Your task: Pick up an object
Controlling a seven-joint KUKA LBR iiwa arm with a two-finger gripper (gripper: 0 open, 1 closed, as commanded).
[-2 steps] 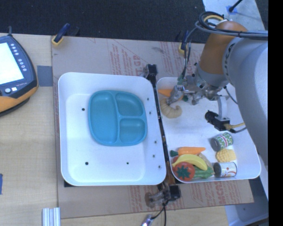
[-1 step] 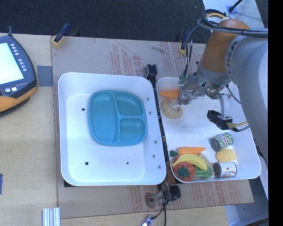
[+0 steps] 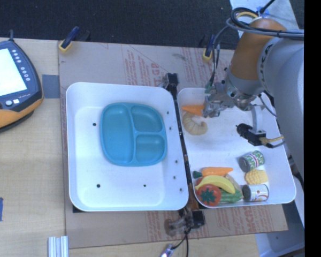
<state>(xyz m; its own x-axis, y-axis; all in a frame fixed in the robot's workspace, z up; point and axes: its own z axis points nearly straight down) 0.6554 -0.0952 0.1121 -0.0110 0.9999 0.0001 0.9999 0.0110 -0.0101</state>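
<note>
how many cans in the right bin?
2. A green-labelled can lies near the right bin's right side, and a red-and-white can lies at its lower right corner, past the corn. The arm could hide more.

This looks like a robotics lab. A control pendant [image 3: 10, 87] lies left of the white bins [image 3: 75, 143] on a cardboard-covered worktop [image 3: 123, 58]. Clamps [image 3: 68, 39] pin the cardboard behind the bins, and cables [image 3: 246, 15] loop above.
</note>
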